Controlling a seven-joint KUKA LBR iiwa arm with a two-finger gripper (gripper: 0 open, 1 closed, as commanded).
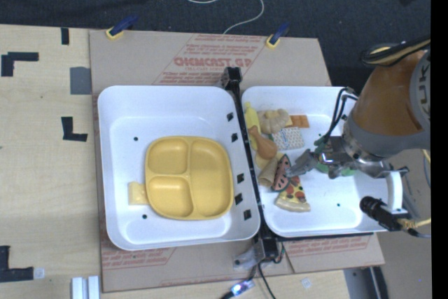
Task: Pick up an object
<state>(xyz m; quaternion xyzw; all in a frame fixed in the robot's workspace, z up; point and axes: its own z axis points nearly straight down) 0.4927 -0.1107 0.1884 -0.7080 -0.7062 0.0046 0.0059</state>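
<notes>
The right bin holds a heap of toy food along its left side: a yellow banana-like piece, a tan bread-like piece, an orange cracker, a waffle-patterned square, a brown drumstick shape, a dark watermelon slice and a pizza slice. My gripper reaches in from the right, low over the bin, its dark fingers pointing left just right of the watermelon slice. Nothing shows between the fingers.
The left bin holds a yellow divided plate and a small pale yellow block at its left. A black divider with clips runs between the bins. The arm's orange band looms over the right bin's right edge.
</notes>
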